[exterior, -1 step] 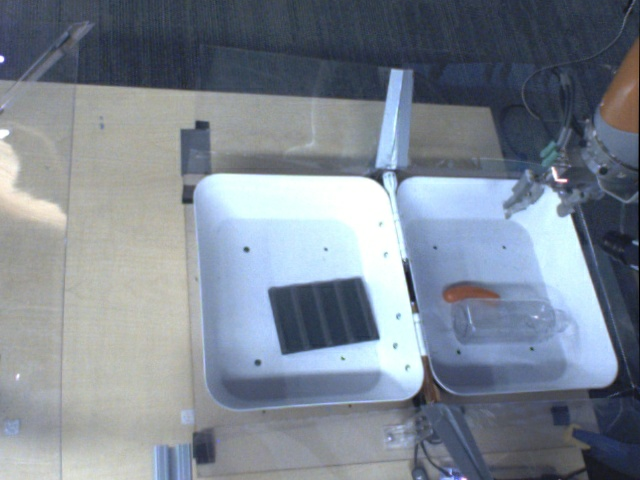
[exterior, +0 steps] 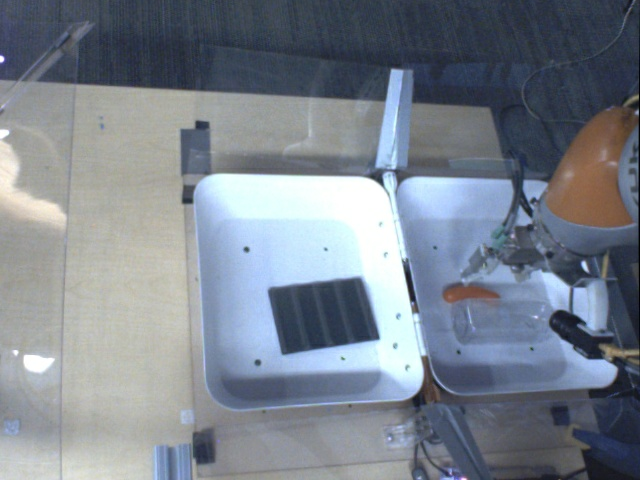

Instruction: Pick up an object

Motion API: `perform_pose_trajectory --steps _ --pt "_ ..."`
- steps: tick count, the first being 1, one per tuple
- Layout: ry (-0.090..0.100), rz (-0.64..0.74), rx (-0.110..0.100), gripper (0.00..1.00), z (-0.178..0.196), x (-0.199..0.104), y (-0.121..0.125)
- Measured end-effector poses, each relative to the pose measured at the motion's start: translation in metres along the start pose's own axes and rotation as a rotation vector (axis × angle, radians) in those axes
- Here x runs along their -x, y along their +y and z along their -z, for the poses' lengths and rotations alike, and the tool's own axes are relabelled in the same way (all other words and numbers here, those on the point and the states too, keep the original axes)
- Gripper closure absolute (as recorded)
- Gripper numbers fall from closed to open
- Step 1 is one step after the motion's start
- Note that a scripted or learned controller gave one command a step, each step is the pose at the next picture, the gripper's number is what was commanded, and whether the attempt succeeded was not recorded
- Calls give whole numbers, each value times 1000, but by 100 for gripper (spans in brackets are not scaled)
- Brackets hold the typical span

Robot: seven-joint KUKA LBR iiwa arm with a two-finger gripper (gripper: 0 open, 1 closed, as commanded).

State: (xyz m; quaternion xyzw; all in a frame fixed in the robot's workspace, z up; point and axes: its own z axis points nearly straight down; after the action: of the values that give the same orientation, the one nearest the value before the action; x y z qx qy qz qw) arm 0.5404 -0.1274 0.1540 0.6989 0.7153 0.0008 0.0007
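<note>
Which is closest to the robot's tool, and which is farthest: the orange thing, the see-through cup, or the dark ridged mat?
Measured from the tool in the camera view:
1. The orange thing, in the right bin just below the tool.
2. The see-through cup, in the right bin, a little lower still.
3. The dark ridged mat, across in the left bin, clearly farthest.

No text, label, brand, number or sign can be read anywhere on the bench, the 2 shallow white bins, their contents or the arm.
</note>
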Motion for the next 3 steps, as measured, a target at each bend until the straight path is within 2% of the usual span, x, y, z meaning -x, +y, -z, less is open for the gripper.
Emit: perform_pose_trajectory --steps 1,2,3 --pt "-1 -36 13 0 -64 -23 -8" --pt "-2 -34 22 100 -51 -24 -5" --pt "-2 -34 22 0 -51 -24 -5"
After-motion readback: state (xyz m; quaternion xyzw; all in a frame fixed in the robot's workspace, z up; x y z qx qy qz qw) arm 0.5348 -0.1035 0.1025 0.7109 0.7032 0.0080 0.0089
